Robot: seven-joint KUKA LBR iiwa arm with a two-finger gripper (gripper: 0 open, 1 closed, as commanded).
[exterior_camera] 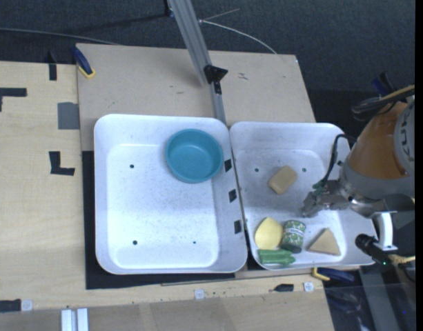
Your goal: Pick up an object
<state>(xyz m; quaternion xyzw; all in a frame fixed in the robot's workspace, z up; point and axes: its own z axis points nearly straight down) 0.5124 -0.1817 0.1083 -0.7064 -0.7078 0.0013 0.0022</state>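
Observation:
My gripper point(313, 205) hangs low over the right bin point(266, 141), near its right side, with nothing visible between its fingers. A tan block point(283, 179) lies a little to its upper left. Below it, along the bin's front edge, sit a yellow lemon-like object point(268, 233), a small green-labelled can point(292, 235), a green pod-shaped object point(276, 256) and a tan wedge point(325, 243). A blue bowl point(194, 155) rests in the left bin point(121, 205), at its top right.
A slanted metal pole point(195, 40) comes down from the top to the gap between the bins. The arm's orange band and grey body point(380, 161) overhang the right bin's right rim. Cables lie at the lower right.

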